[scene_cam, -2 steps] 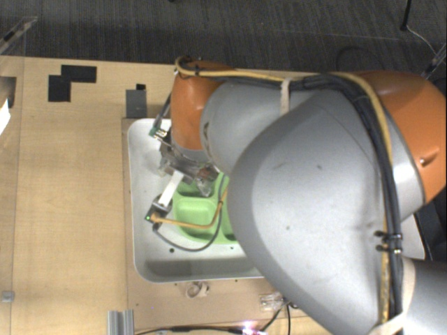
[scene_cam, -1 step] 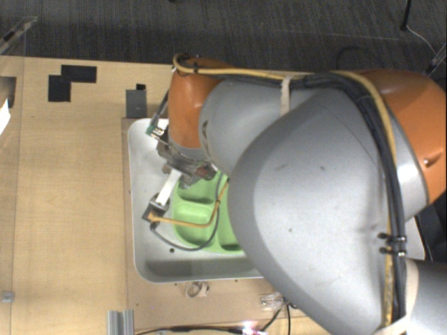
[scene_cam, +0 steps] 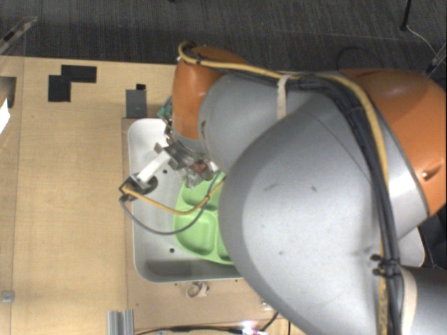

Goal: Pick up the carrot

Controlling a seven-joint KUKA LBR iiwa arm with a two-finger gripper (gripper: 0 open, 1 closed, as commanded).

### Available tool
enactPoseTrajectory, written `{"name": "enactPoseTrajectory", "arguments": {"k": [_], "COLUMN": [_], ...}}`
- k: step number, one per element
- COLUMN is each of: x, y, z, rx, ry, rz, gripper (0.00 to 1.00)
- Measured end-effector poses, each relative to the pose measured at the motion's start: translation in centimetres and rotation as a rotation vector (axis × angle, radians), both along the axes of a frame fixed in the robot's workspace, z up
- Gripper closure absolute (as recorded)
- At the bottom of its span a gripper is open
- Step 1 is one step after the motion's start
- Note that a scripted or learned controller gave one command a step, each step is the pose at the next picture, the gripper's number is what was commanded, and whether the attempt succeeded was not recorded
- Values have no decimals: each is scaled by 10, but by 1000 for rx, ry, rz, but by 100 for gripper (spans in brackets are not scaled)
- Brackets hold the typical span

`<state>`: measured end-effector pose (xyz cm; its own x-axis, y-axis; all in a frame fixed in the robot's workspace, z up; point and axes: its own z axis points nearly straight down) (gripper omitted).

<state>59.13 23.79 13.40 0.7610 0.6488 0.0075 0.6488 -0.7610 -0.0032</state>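
Carrot hunt: the big grey arm hangs low over the white bin.
I think it is at the reaching step, because where the carrot lies is hidden (the arm covers so much). The dark carpet is behind, then the tan wooden bench, then a green tray in the bin. The gripper sits just above the tray; I cannot tell if it is spread or pressed together. Next it must find the carrot and pinch it.
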Motion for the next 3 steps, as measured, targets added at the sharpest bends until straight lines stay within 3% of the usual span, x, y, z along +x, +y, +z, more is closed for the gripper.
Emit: {"name": "enactPoseTrajectory", "arguments": {"k": [1,2,3], "x": [-69,-55,-52], "y": [2,-3,4], "z": [35,-28,-31], "rx": [41,36,27], "ry": [-47,-35,-37], "rz": [-247,-240,-370], "gripper": [100,100,100]}}
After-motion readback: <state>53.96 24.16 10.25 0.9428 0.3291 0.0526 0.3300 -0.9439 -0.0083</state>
